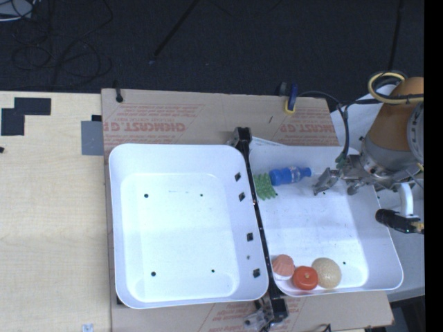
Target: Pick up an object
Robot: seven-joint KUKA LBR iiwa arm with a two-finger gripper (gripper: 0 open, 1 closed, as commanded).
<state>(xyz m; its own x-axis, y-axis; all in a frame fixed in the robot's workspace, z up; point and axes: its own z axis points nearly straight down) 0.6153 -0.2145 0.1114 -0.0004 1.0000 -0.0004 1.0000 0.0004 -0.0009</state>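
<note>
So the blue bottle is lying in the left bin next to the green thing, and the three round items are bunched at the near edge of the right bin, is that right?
Not quite. The camera view shows the blue bottle in the right bin, not the left, lying beside the green thing near the divider. The three round items are bunched at that bin's near edge, as you said.

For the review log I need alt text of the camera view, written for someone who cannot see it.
A grey robot arm's gripper hovers over the far side of the right shallow white bin, near a blue plastic bottle and a green spiky object. A pink round object, a red tomato-like ball and a beige ball lie at its near edge.
</note>
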